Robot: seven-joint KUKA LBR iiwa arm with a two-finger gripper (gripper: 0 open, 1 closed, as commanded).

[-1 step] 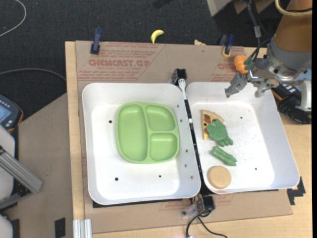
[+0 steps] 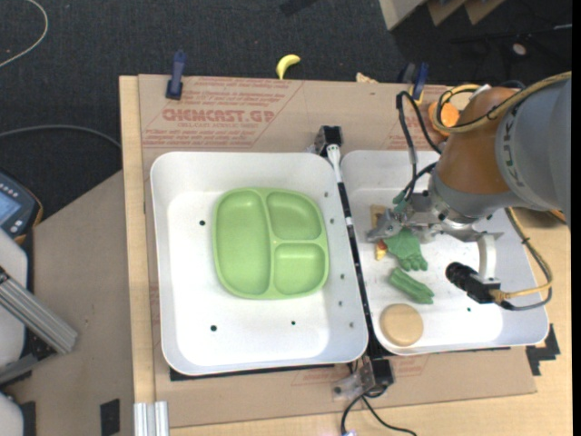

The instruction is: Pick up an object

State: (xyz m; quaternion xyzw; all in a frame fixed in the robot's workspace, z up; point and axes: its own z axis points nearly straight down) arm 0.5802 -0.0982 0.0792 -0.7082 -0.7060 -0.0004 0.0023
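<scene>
Camera view: gripper (image 2: 392,228) low in right bin (image 2: 517,325), finger state indeterminate. Green toy (image 2: 408,250) sits just below it, probable pick target; green pod (image 2: 411,285) and tan round piece (image 2: 401,324) lie farther below. Green divided plate (image 2: 270,242) lies well left.

Bright, even overhead light falls on the two shallow white plastic bins (image 2: 172,243), leaving soft shadows. The glossy grey robot arm (image 2: 536,143) shows faint glare; focus is slightly soft.

Grey arm (image 2: 536,148) reaching from right, wrist bent down, hand (image 2: 392,228) lowered
</scene>
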